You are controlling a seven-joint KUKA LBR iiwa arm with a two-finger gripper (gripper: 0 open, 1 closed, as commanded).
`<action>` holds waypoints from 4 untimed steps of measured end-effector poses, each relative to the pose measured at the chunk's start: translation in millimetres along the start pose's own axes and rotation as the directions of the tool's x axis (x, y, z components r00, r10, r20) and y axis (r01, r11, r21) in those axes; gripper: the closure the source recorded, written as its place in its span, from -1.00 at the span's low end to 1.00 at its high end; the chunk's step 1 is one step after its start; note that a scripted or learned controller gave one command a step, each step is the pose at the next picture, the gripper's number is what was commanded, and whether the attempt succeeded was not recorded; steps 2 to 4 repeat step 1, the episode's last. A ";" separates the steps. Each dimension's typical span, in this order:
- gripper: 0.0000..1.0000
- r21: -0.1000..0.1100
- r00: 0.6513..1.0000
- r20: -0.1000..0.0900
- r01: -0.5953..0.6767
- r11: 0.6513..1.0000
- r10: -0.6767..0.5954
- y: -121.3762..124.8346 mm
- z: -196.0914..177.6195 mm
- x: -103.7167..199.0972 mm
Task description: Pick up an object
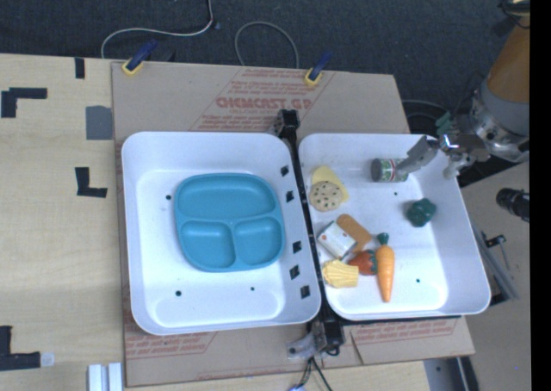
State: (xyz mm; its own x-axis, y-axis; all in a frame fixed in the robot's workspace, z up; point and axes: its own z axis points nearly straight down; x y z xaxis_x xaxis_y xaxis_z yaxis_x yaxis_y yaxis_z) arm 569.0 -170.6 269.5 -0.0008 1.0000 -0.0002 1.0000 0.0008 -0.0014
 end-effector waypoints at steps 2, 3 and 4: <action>-1.00 0.008 1.000 -0.002 0.003 1.000 -0.003 54.2 165.4 25.6; -1.00 0.008 1.000 -0.002 0.003 1.000 -0.003 54.2 165.4 25.6; -1.00 0.008 1.000 -0.002 0.003 1.000 -0.003 54.2 165.4 25.6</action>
